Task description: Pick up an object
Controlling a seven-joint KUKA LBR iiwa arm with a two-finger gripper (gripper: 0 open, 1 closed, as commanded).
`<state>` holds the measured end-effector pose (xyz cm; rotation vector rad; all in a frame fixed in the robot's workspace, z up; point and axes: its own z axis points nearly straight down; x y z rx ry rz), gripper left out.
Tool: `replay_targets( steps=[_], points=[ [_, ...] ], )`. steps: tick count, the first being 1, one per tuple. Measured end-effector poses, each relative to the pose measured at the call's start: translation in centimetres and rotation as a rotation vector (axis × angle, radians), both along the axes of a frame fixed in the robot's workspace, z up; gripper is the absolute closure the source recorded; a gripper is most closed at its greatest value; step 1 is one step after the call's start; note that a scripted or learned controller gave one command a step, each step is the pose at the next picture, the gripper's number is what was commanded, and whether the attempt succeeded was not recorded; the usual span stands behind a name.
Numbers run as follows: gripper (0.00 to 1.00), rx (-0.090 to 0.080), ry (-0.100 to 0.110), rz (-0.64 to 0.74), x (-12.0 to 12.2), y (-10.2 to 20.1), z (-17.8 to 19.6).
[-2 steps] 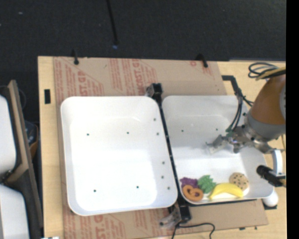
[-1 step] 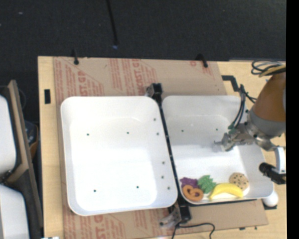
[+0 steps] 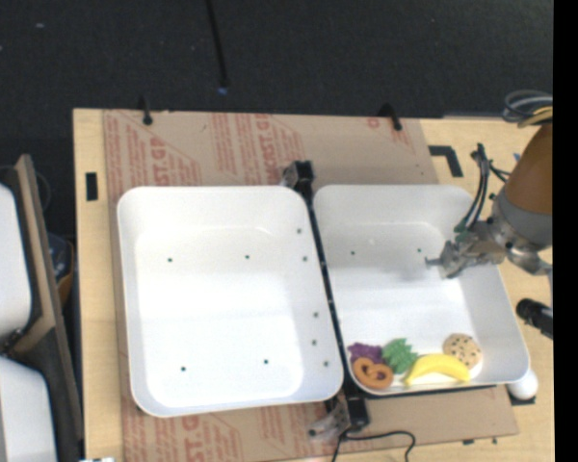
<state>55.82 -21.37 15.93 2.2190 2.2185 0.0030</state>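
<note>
The bench [image 3: 96,287] carries two shallow white bins side by side, and the toys all sit in the right bin [image 3: 395,219], gathered along its near wall, likely because the floor slopes or they were simply dropped there. From left to right they are a purple grape cluster [image 3: 365,352], a brown pretzel [image 3: 373,374] just below it, a green leafy piece [image 3: 400,354], a yellow banana [image 3: 435,368] and a round cookie [image 3: 461,350]. They lie close, several touching, so any one of them could serve as the object to pick. The left bin [image 3: 154,219] has only small dark dots on its floor.

The arm reaches in from the right, and its claw [image 3: 449,260] hangs over the far right part of the right bin, near that bin's right wall. At this slant the claw is small and dark, so I cannot tell whether it is spread or closed; nothing seems to be in it. The toys lie well apart from it, nearer the camera, with the cookie nearest.
</note>
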Motion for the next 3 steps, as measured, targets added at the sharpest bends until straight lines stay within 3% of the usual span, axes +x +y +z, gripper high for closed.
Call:
replay_targets(
  steps=[2,3],
  points=[
    [1.0,0.0,-0.001,0.0,0.7,0.6,9.6],
    [1.0,0.002,0.003,0.003,1.2,4.8,9.4]
  ],
)
